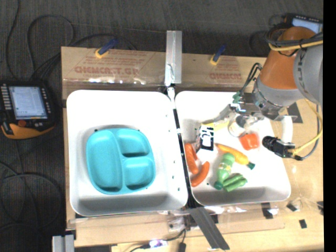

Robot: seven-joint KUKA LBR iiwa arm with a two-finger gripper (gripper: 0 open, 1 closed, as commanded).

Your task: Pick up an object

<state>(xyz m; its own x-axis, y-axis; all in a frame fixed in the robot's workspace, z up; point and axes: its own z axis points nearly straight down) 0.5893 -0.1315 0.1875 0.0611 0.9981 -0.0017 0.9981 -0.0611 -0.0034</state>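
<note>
Finger spacing on the gripper (242, 117) cannot be told from above, so before descent it is to be confirmed wide enough for the red-orange block (250, 140), which lies just beside the fingers in the right bin (273, 188), clear of the carrot (231, 151).

Arm (294, 62) cut off at right edge; pincer (242, 121) fingers too blurred to read.
</note>
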